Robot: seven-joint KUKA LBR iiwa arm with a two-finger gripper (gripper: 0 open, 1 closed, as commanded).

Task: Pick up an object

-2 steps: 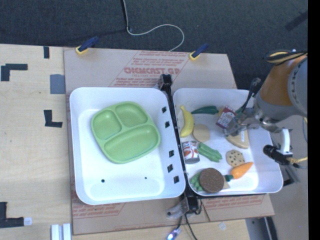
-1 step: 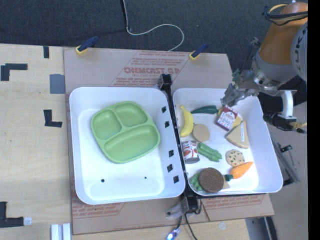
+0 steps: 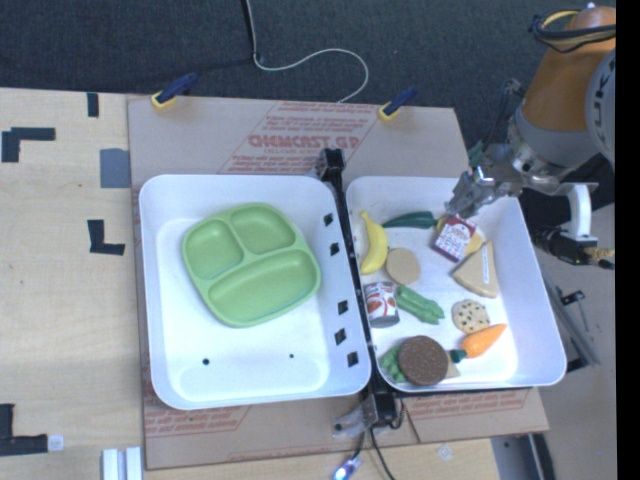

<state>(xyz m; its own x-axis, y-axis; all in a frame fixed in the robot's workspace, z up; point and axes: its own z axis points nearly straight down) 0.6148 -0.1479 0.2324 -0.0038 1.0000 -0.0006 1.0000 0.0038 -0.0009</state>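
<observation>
Small red-and-white carton (image 3: 453, 238) sits just at seven o'clock from my gripper (image 3: 468, 200), long axis running one to seven; I can't tell the gripper's state.

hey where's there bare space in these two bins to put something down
Free: the left bin, along its near edge below the green divided plate, and its far right corner above the plate. Crowded: the right bin, where banana, can, cookie, carrot and burger pack the floor; the end effector hangs over its far side.
</observation>
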